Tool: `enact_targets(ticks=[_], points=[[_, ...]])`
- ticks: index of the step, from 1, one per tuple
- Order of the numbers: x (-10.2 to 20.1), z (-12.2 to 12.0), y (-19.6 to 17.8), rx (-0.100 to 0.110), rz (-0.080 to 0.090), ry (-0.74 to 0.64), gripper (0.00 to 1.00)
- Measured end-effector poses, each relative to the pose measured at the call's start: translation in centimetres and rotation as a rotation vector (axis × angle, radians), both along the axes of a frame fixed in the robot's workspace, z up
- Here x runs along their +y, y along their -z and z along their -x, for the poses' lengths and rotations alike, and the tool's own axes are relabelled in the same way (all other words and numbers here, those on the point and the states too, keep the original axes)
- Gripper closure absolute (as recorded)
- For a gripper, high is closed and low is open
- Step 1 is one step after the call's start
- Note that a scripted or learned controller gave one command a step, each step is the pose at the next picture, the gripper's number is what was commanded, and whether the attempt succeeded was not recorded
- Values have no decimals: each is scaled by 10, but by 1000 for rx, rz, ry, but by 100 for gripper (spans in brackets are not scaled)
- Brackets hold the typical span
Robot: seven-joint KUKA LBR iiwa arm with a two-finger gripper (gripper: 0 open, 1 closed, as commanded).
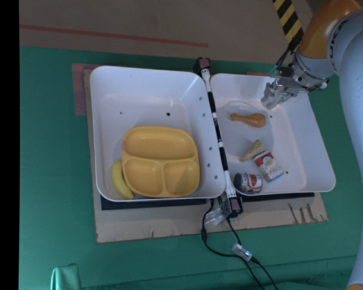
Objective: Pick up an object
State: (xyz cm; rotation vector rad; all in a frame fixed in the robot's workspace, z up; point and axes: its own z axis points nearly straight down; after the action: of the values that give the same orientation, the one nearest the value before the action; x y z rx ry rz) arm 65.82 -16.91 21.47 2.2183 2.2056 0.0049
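My gripper (273, 99) hangs over the far part of the right bin (309, 130), just above and to the right of a brown chicken drumstick (249, 119). Nothing shows between its fingers. Nearer the front of that bin lie a tan wedge-shaped piece (253, 150), a small red and white carton (269, 166) and a can (248, 182) on its side. In the left bin (142, 90) a yellow divided tray (161, 161) rests with a banana (120, 180) along its left edge.
A black and white strip (217, 136) runs between the two bins. Cables and a connector (238, 249) trail over the green bench in front. A yellow and black hazard stripe (288, 17) marks the floor at the back right.
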Motion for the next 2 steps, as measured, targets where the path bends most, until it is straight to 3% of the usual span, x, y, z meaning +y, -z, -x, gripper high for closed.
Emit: enact_targets(ticks=[1, 2], points=[[0, 0, 0, 0, 1, 0, 0], [-7, 14, 28, 0, 3, 0, 0]])
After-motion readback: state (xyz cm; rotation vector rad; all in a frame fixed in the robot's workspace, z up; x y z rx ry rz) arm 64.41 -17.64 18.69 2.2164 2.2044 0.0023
